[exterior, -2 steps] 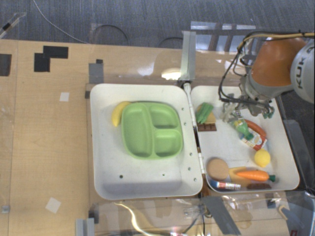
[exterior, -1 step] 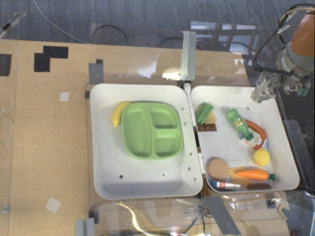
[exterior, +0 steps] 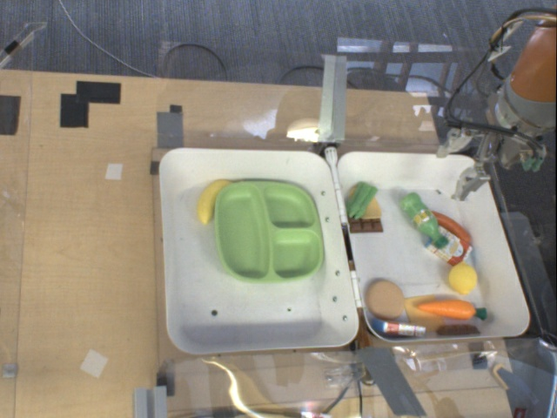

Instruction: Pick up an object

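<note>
Over the far right corner of the right bin (exterior: 513, 259) I see my gripper (exterior: 474, 181), but I cannot tell how its fingers are set. Nothing sits between them. Below it in that bin lie a green bottle (exterior: 419, 214), a lemon (exterior: 463, 279) and a carrot (exterior: 446, 308). Left bin (exterior: 187, 259): a green divided plate (exterior: 265, 231) touching a banana (exterior: 207, 200).

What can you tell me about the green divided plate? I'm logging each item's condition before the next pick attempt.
The green plastic divided plate is a rounded square with three compartments: one long one on its left, two smaller ones on its right. It looks matte, all compartments bare. It lies flat, slightly rotated, in the middle of the left shallow white bin. A yellow toy banana lies against its upper-left rim, partly tucked beside it.
</note>
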### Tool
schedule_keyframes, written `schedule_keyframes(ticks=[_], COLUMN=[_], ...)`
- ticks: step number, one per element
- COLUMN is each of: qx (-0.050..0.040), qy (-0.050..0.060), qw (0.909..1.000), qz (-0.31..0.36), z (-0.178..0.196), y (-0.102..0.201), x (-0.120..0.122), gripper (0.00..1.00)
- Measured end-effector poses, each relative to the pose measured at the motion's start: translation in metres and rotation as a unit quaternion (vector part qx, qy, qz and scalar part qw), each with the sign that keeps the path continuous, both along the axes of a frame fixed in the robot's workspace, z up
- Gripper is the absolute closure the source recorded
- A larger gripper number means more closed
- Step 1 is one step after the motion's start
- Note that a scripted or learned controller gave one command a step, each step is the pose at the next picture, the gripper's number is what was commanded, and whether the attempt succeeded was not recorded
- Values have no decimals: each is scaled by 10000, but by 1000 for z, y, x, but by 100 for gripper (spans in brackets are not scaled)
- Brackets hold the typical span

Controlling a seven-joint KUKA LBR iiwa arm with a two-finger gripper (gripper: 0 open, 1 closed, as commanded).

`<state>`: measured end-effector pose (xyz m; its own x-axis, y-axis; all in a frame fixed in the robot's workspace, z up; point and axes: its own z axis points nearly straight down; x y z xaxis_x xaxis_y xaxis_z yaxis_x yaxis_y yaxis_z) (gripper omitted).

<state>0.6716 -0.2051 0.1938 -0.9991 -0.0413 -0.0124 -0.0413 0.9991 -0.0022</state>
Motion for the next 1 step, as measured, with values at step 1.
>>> schedule_keyframes(ticks=[1], qx=[18], qy=[60], qw=[9979], qz=[-639], z=[-98], y=[48], x=[-2], gripper=[0])
